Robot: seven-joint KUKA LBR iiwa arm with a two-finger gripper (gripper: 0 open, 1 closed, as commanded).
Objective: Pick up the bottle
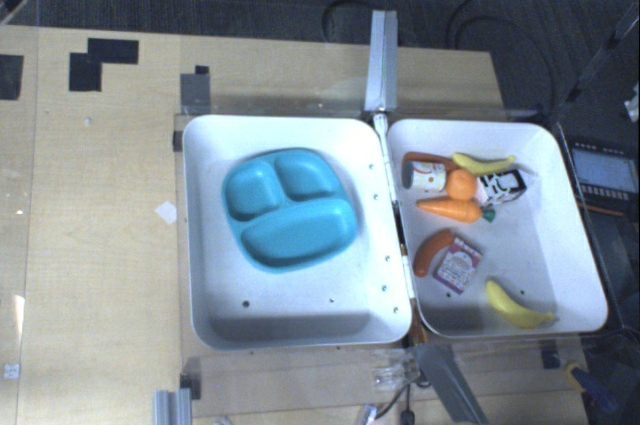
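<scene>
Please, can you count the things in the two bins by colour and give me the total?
Blue: 1, plate
Yellow: 2, bananas
Orange: 2, carrot and ball
Brown: 2, bottle and sausage
Red: 1, packet
Black and white: 1, small item
Total: 9

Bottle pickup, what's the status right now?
Bottle lying untouched, right bin, far left corner. Orange and carrot pressed against it. Banana just behind.
</scene>
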